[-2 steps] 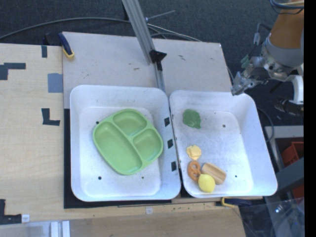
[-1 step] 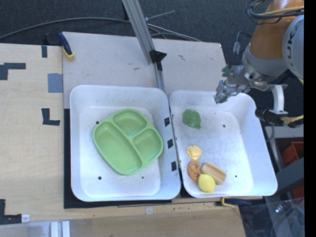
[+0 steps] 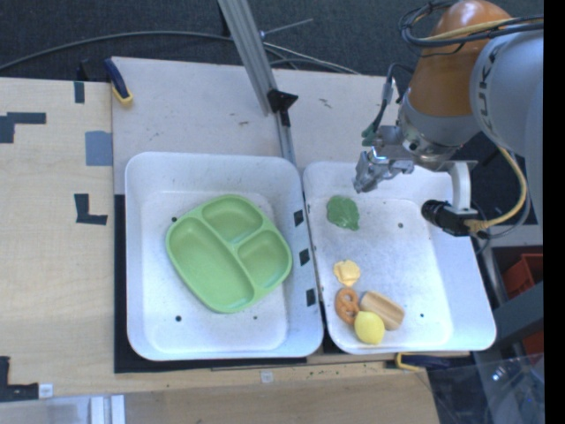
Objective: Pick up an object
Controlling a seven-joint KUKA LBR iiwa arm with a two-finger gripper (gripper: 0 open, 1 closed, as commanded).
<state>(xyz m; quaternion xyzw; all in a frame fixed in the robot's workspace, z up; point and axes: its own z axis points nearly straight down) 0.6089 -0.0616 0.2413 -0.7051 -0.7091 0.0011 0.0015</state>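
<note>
While the grey arm with its orange band reaches in from the right, its gripper (image 3: 369, 180) hangs over the far end of the right bin (image 3: 459, 312), just above and to the right of a small dark green object (image 3: 342, 212), apparently a leafy toy vegetable. From this slanted overhead angle I cannot tell how the fingers are set, and nothing is visibly held between them. The gripper looks to be apart from the green object rather than touching it, though height is hard to judge from above.

Four more small things sit clustered toward the near end of the same bin: a pale yellow piece (image 3: 347, 272), an orange pretzel-shaped piece (image 3: 346, 303), a tan cylinder (image 3: 381, 308), and a yellow lemon-like piece (image 3: 369, 328). The last three touch or nearly touch one another, which would likely make any one of them awkward to grip alone. The green object lies by itself, well apart from them, so it seems the easier candidate, and the gripper's position suggests it is the target.

The left bin (image 3: 141, 246) holds a light green divided plate (image 3: 229, 252), lying flat and slightly turned. Both bins rest side by side on the counter (image 3: 44, 237), with a metal post (image 3: 252, 42) rising behind them.

The pick appears not yet made.
</note>
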